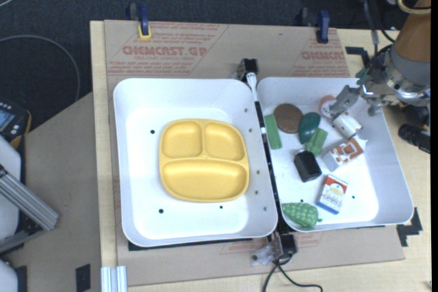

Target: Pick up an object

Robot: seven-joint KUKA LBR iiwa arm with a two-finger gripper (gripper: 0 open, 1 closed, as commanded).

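You see the counter [102,147] carrying two shallow white bins side by side. The left bin [137,215] holds a yellow divided tray [203,160] lying flat near its middle. The right bin [383,202] holds the loose objects for picking: a brown disc [288,117] near the upper left, a light green stick [273,131] just beside the disc along the bin's left wall, a dark green piece [308,124] touching the disc's right side, and a lighter green piece [316,140] just below it. A black block [307,165] lies near the bin's middle, a grey and orange packet [343,152] to its right, a small red, white and blue box [333,193] below that, and a green knobbly object [301,214] at the bin's lower edge. A small white object [346,124] lies near the upper right. The arm [410,51] reaches in from the right, and its tool [344,100] sits low over the upper right part of the right bin, just above the white object. You cannot tell how far the tool is parted or whether it grips anything.
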